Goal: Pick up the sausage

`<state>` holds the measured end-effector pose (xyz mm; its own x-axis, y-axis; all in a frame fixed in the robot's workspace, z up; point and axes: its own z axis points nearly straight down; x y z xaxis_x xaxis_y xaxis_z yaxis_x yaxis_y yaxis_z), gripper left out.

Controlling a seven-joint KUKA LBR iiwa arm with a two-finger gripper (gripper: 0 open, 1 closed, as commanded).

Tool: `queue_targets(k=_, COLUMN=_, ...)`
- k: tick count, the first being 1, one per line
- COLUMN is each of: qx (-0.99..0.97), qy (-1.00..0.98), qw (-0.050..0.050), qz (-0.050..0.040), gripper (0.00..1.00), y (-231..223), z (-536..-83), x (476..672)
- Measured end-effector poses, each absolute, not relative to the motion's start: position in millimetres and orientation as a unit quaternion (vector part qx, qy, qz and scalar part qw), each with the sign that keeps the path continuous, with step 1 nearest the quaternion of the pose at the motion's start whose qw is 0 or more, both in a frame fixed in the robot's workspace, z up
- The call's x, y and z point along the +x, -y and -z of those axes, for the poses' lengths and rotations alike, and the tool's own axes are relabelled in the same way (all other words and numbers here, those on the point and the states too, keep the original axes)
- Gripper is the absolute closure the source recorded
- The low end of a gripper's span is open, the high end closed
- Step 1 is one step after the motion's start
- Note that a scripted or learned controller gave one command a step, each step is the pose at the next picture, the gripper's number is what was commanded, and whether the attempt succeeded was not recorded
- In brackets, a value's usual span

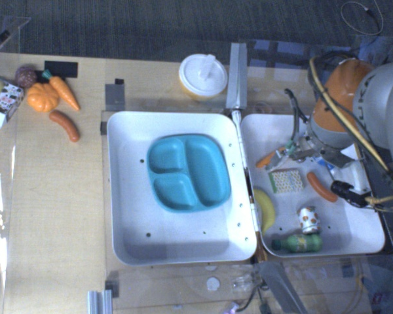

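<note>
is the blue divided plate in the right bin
No, the blue divided plate lies in the left bin, while the right bin holds the sausage and other small items.

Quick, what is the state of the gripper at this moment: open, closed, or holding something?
Gripper: cannot be told. It hovers over the right bin, and the sausage lies apart from it on the bin floor.

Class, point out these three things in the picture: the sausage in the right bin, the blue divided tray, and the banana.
sausage [322,187], camera view, middle of its length
blue divided tray [214,175], camera view, floor of its large right compartment
banana [266,209], camera view, middle of its curve
</note>
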<state>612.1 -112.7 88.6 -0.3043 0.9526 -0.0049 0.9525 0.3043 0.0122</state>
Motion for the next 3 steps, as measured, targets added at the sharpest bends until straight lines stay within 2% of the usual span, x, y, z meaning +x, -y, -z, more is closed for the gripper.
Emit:
queue_targets(k=1, qx=0.367, qy=-0.930, qw=0.006, qz=-0.0020, gripper=0.00, y=124, z=-89, x=626.0)
queue_targets(k=2, qx=0.259, qy=-0.966, qw=0.003, qz=-0.0007, gripper=0.00, y=144, z=-88, x=639.1)
queue_targets(k=3, qx=0.162, qy=-0.987, qw=0.005, qz=-0.0004, gripper=0.00, y=164, z=-119, x=662.1)
